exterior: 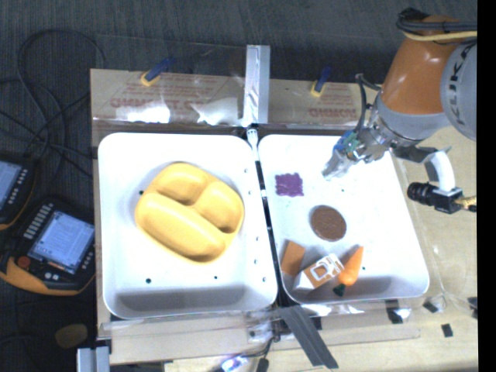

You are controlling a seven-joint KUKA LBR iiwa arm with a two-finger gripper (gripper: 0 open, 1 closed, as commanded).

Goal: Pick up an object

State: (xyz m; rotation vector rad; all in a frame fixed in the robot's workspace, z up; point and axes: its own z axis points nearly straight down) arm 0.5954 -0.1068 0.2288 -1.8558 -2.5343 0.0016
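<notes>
The grey two-finger gripper (338, 165) is hanging over the right shallow white bin (403, 231) toward its twelve o'clock side; whether it is spread or closed cannot be told. A purple flat piece (289, 184) is lying at its nine o'clock, a round brown disc (328, 222) at six. A big yellow lumpy object (189, 211) is sitting in the left white bin (124, 285).

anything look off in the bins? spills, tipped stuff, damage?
Nothing spilled or damaged. The right bin has its small items bunched at the near edge: orange wedge, white box and carrot lie close together. The yellow object sits alone in the left bin.
</notes>
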